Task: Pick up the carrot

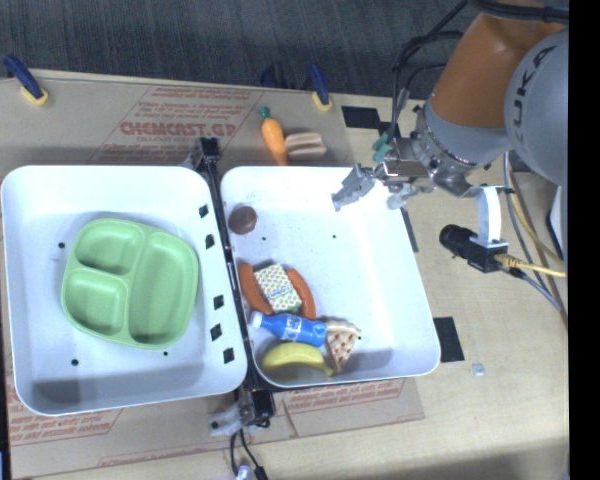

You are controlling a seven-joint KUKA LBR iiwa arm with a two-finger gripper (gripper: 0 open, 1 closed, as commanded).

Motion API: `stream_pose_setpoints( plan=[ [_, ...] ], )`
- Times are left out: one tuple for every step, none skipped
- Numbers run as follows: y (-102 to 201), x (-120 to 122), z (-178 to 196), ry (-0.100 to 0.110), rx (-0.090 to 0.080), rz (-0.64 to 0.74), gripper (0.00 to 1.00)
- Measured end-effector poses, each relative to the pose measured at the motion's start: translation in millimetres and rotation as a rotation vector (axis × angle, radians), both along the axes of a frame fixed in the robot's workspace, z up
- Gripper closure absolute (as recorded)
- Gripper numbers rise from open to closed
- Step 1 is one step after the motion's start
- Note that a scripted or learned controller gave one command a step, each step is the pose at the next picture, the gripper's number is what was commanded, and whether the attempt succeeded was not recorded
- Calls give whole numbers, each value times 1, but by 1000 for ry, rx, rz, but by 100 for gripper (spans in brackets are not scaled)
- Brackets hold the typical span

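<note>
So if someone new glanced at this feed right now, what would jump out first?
Probably the pale green divided plastic plate in the left white bin, then the grey and orange arm's gripper over the right bin's far edge. The small orange carrot lies outside, on the cardboard behind that bin.

This is a robotics lab: a grey-and-orange industrial arm (500, 68) with loose cables reaches over a pale wooden bench (500, 408) holding two shallow white plastic bins (20, 268), cardboard clamped beneath with blue clips (25, 78).
</note>
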State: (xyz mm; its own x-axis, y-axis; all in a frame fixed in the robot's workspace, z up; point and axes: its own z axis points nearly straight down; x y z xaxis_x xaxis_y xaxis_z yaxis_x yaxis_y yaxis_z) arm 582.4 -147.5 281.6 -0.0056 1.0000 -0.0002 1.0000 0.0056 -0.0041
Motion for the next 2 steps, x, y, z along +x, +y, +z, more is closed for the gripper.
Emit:
stream_pose_setpoints(
  plan=[
    [8,73,-160,4,1,-216,0],
    [-37,74,-135,-1,-1,-367,0]
  ],
)
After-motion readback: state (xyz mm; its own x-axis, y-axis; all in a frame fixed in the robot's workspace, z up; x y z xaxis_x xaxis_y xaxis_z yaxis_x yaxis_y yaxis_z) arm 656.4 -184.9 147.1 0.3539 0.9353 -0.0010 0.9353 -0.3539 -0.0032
